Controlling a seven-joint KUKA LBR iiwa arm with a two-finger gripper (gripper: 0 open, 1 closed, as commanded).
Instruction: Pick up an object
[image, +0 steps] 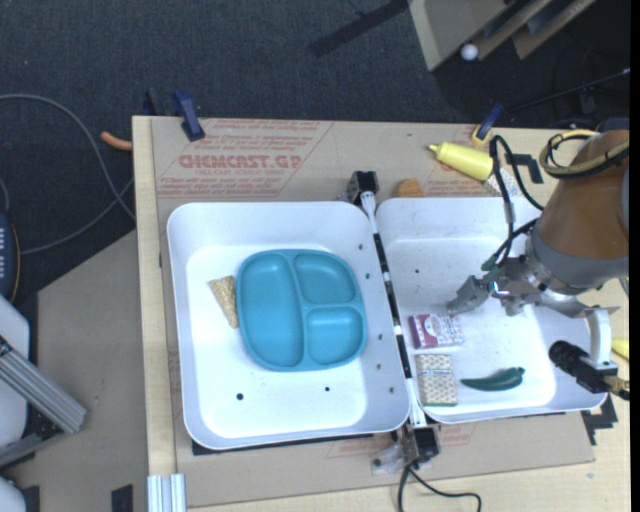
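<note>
While end effector (468, 293) grip unclear | two bins (190, 240) | one blue tray (300, 305)

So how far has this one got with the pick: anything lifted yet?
Nothing looks picked up. The gripper is low in the right bin, just above the small purple and white packet, with nothing seen between its fingers. The packet, the patterned block and the green chilli all lie on the bin floor. Closing on an object and lifting it are left.
</note>
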